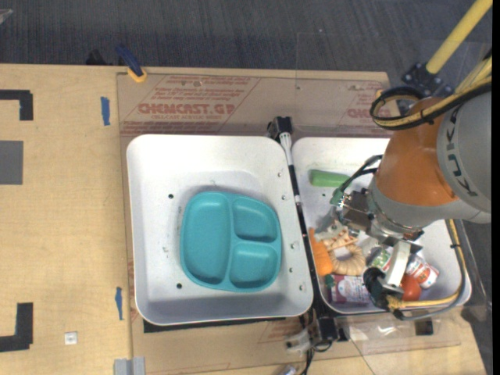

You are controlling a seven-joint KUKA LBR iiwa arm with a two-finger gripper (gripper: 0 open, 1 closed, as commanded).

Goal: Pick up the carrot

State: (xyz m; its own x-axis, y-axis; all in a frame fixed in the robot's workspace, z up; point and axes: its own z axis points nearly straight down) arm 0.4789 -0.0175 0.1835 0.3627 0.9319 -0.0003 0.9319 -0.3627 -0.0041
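The grey arm with its orange band [410, 166] reaches in over the right bin [461, 276], and its gripper [388, 268] hangs low above the clutter near that bin's front edge. Whether the gripper is spread or closed cannot be told, since the wrist and cables cover it.

The carrot [320, 255] lies against the right bin's left wall, about midway to the front, its length running roughly front to back. It sits just left of the gripper, apart from it, and nothing pinches it.

Beside the carrot lies a pale, speckled item [344, 244] and a tan ring-shaped piece [349, 266]. A green piece [328, 179] rests toward the bin's back left corner. A purple-labelled can [349, 290] lies at the front edge, and a red and white object [418, 276] sits toward the front right corner.

In the left bin [156, 209], a teal divided plate [231, 241] rests near the middle, toward the front.
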